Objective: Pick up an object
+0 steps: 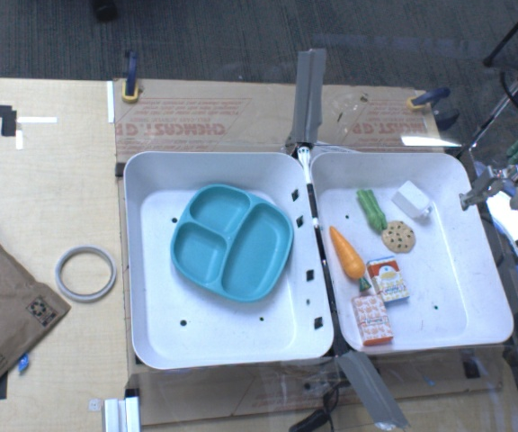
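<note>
Item: carrot [347, 252], right bin [475, 322], beside the cookie [398, 236] and two cartons; we judge it light, stiff, slightly slick, best pinched across its thick middle; jaws' state we cannot tell.

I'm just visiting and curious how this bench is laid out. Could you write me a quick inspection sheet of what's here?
Surface: two white bins side by side, left bin and right bin.
Job's things: in the right bin, carrot, green vegetable, cookie, white block, two small cartons.
Clutter: blue divided plate in the left bin; tape roll on the bench.
Grippers: nothing seen.
Cables: dark cable below the bins.
Surroundings: cardboard, clamps, carpet floor.
</note>
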Robot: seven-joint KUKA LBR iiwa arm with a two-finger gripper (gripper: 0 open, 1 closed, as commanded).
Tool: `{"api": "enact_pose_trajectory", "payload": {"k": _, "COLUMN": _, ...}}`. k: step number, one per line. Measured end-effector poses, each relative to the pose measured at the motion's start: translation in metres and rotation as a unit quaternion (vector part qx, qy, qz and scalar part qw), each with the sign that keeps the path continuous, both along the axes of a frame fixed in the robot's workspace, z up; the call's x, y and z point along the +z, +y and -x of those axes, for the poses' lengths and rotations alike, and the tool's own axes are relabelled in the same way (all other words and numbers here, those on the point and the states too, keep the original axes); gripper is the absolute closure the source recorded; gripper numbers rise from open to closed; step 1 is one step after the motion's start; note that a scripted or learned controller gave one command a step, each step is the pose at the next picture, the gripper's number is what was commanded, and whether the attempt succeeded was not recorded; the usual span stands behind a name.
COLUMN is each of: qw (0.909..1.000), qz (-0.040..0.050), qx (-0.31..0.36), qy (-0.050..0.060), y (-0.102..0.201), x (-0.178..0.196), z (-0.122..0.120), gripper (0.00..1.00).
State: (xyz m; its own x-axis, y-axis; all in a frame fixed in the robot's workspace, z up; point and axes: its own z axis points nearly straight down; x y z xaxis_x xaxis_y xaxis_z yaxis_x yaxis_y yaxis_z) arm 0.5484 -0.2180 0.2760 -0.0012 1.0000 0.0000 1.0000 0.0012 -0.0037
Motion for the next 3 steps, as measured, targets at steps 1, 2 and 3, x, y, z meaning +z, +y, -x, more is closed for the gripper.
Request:
{"api": "enact_pose_trajectory", "payload": {"k": 1, "qw": 0.9999, "qz": -0.0002, "qx": 0.015, "qy": 0.001, "y": 0.061, "x": -0.085, "z": -0.005, "gripper": 0.00}}
{"api": "enact_pose_trajectory", "payload": {"k": 2, "qw": 0.9989, "qz": -0.0001, "qx": 0.047, "qy": -0.001, "y": 0.044, "x": -0.070, "z": 0.022, "gripper": 0.00}}
{"api": "enact_pose_trajectory", "payload": {"k": 3, "qw": 0.9906, "qz": -0.0005, "qx": 0.137, "qy": 0.000, "y": 0.057, "x": -0.174, "z": -0.019, "gripper": 0.00}}
